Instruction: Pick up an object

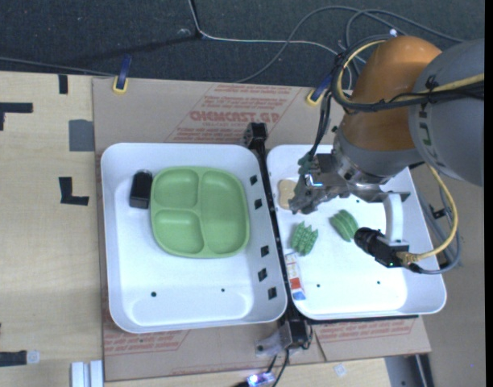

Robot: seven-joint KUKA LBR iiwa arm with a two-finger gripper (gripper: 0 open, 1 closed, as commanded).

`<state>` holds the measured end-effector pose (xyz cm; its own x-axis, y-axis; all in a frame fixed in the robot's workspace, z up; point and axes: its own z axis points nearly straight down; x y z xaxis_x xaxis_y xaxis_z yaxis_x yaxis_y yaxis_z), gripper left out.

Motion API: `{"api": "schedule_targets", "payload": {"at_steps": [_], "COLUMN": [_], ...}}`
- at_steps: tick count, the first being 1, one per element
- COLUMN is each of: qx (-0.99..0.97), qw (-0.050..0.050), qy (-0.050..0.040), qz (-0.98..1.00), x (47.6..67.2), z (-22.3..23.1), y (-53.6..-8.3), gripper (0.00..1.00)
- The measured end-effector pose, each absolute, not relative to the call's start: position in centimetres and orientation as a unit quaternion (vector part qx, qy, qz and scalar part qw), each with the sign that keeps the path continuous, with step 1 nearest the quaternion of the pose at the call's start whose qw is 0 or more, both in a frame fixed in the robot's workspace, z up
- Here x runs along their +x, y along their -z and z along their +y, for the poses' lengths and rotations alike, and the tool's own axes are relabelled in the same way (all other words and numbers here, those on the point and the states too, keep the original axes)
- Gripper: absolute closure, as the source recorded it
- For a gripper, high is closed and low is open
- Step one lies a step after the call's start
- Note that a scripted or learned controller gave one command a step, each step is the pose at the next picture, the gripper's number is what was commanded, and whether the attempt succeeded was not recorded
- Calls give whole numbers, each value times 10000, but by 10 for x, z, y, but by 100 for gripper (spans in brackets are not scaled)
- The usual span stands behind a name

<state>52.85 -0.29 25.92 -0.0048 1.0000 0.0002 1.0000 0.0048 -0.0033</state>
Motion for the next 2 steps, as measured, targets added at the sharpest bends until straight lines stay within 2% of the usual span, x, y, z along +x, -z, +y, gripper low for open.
{"api": "schedule_targets", "payload": {"at_steps": [1,2], "qx": [-7054,-7047], "qw": [6,12], "qy": [-8,-10], "qz": [-7088,-7095], "x": [544,548], "z": [40,101], "y": [-249,-234], "gripper": [100,100]}}
